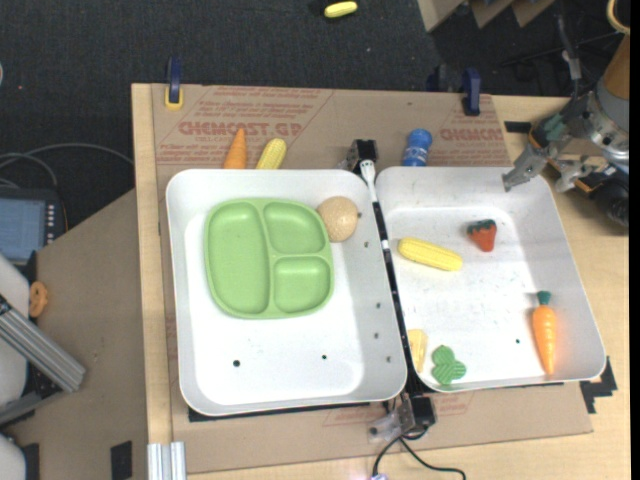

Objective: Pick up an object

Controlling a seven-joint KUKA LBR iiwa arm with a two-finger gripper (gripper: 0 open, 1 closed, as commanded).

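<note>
The right bin [560, 228] holds a yellow corn cob [430, 256], a red strawberry [483, 235], an orange carrot [545, 336], a green leafy toy [447, 366] and a small yellow piece [416, 346]. In the left bin [200, 368] lie a green divided plate [268, 258] and a tan round object [339, 218]. My gripper [545, 175] hovers over the right bin's far right corner, up and right of the strawberry. It is open, with nothing between its fingers.
Behind the bins on the board lie a small carrot [235, 150], a yellow corn piece [271, 153], a blue bottle [417, 148] and a black clip [362, 153]. Blue clamps [175, 83] hold the board's far edge. A yellow object [341, 9] lies on the floor.
</note>
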